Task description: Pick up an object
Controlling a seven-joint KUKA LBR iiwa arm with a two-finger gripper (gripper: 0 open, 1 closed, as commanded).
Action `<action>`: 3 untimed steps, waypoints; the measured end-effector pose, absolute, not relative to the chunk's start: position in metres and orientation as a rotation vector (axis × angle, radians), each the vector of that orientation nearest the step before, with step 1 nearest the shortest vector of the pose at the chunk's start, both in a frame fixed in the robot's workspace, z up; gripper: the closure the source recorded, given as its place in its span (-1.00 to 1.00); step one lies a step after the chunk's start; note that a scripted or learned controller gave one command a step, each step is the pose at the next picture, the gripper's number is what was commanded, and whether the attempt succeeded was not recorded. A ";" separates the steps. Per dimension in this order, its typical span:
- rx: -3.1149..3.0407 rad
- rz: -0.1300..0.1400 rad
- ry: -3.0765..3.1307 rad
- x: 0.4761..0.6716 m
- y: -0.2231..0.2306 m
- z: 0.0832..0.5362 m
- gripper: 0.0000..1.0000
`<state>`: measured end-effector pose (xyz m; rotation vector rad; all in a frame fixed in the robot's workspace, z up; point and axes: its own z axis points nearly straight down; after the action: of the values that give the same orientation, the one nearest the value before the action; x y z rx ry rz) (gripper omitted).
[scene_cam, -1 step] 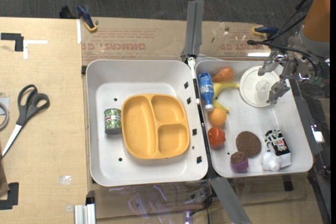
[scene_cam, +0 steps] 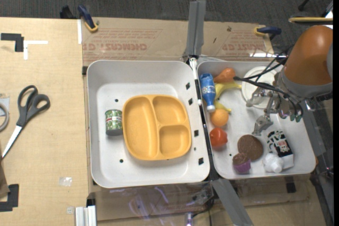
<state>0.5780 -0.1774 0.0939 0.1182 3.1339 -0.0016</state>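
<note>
My gripper (scene_cam: pixel 263 123) hangs over the middle of the right bin (scene_cam: pixel 306 137), under the arm's orange band (scene_cam: pixel 313 55). Its tip sits just above a brown round disc (scene_cam: pixel 250 146) and left of a black-and-white carton (scene_cam: pixel 278 143). Nothing shows in its grasp. The same bin also holds a blue bottle (scene_cam: pixel 207 91), a banana (scene_cam: pixel 222 93), an orange fruit (scene_cam: pixel 220 118), a red tomato (scene_cam: pixel 217 137), a purple piece (scene_cam: pixel 242 166) and a white lump (scene_cam: pixel 273 164).
A white bowl (scene_cam: pixel 255 86) lies at the back of the right bin, partly under the wrist cables. The left bin (scene_cam: pixel 100 129) holds a yellow divided tray (scene_cam: pixel 157 127) and a green can (scene_cam: pixel 113 121). Scissors (scene_cam: pixel 26 108) lie on the bench at far left.
</note>
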 end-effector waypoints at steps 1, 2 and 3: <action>0.283 0.000 3.127 0.521 -0.135 0.092 -1.00; 0.235 -0.003 3.126 0.548 -0.213 0.127 -1.00; 0.424 0.000 3.109 0.527 -0.219 0.093 -1.00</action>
<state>0.5268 -0.2187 0.0932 0.4239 3.1095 0.0000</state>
